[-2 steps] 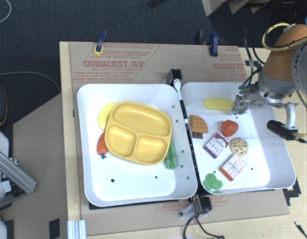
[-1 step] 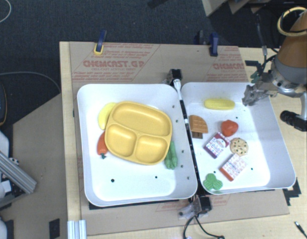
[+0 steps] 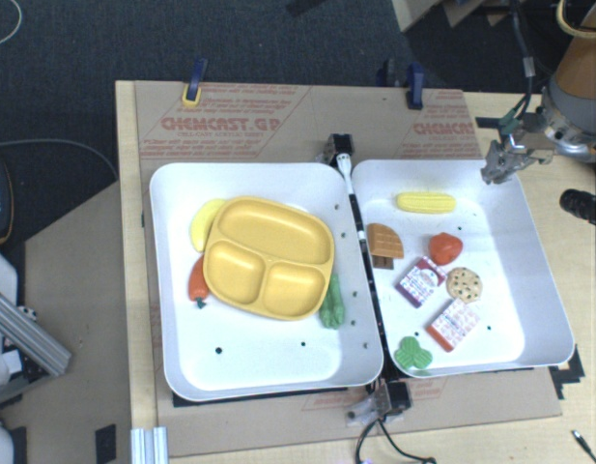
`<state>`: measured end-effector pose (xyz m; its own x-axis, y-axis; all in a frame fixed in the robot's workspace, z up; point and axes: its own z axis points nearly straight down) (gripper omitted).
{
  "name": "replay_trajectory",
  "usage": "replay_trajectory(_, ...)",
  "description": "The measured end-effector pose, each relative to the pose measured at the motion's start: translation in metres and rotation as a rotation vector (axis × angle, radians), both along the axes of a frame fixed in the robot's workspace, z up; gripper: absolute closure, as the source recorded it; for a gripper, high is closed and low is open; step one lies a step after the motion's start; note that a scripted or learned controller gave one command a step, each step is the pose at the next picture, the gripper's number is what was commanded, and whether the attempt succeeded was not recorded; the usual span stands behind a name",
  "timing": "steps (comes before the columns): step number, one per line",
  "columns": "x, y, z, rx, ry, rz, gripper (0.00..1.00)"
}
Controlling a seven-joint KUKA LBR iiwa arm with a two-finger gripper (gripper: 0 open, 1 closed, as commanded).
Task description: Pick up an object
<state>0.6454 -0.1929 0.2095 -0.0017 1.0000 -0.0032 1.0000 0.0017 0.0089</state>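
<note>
While gripper (image 3: 497, 167) hangs at upper right of frame, over far corner of right white bin (image 3: 539, 259), you are at approach step: nothing grasped. Cannot tell its state from this angle.

Candidates sit in right bin, middle right of frame: yellow plastic corn cob (image 3: 425, 202) nearest gripper; brown toy waffle (image 3: 383, 245); red toy tomato (image 3: 445, 248); round tan cookie (image 3: 464, 283); two red-white wrapped packets (image 3: 419, 282) (image 3: 454, 325); green toy leaf (image 3: 412, 354).

Next move, your call: choose isolated item, likely corn, centre above it, descend.
</note>
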Motion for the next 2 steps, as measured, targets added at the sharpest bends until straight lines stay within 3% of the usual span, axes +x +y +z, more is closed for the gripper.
replay_trajectory(1,0.001,0.000,0.017,0.001,0.003,0.000,1.00)
replay_trajectory(2,-0.021,0.056,0.022,0.006,0.010,0.003,1.00)
